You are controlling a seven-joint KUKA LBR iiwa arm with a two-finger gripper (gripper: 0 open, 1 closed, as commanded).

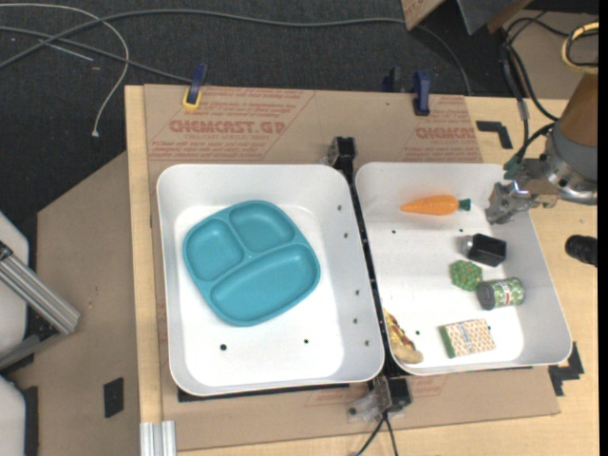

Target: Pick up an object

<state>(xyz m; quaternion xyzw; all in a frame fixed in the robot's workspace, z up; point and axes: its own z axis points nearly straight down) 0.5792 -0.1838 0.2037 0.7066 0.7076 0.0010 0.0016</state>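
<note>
Just left of the fingers (501, 204), carrot (433, 206), apart, grip state unclear.

The grey arm (579, 150) enters from the right and bends down over the right bin (541, 350). Its gripper (503, 204) hangs above that bin's upper right corner.

red "CHEMCAST GP" print, brown backing sheet (285, 122)
</note>
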